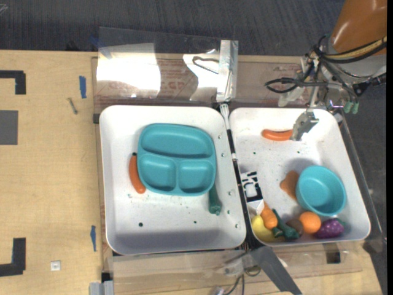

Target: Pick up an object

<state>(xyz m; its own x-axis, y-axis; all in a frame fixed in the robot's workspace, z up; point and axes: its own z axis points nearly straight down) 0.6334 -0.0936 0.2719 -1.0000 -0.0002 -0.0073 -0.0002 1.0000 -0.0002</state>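
- We see the gripper low over the far edge of the right bin, its tip just beside the right end of an orange sausage-shaped piece lying near the bin's far wall.
- We cannot tell how far the fingers are spread; they read as one pale grey blur, and nothing shows between them.
- We judge the sausage piece to be the nearest candidate, lying well apart from the teal bowl and from the cluster of small fruit at the bin's near edge.
- To do this step well, we would centre the fingers over the middle of the piece, across its short width, since an end grasp would likely let it pivot or roll away.
- We would also mind the far wall, which leaves little room on that side.
- The arm enters from the upper right, its orange band above the wrist, cables looped around it, and the wrist points down and slightly leftward into the bin.
- The left bin holds a teal divided tray, with another orange piece touching its left side.
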